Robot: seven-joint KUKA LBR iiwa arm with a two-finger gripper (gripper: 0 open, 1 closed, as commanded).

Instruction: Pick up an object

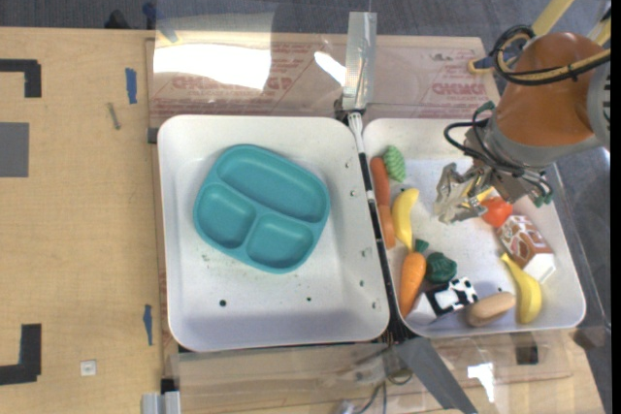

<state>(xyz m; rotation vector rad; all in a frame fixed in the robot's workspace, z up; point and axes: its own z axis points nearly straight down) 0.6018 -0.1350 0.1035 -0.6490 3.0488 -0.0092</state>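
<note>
Currently the arm (pixel 548 97) is seen entering from the right, orange band uppermost, wrist pitched down over the back part of the right bin (pixel 572 305). The gripper (pixel 464 199) is positioned low inside that bin, near its middle. Whether the fingers are spread or clamped cannot be told; the metal parts are blurred together, and nothing is clearly seen between them.

Right bin contents:
- A small orange-red piece (pixel 496 211) is located just beside the gripper, on its right; contact cannot be judged.
- A brown-and-white block (pixel 525 242) is placed near the right wall.
- A yellow banana (pixel 525 289) is laid in front of that block, with a tan bread roll (pixel 490 307) touching or just beside it.
- A black-and-white toy (pixel 450 294) is set beside the roll.
- A carrot (pixel 411 278) with a dark green top is laid near the divider.
- A yellow corn-like piece (pixel 403 217) and a second carrot (pixel 381 179) are lined along the left wall.

In the left bin (pixel 184 305), a teal divided plate (pixel 260 207) is seated flat, well apart from the gripper.
</note>
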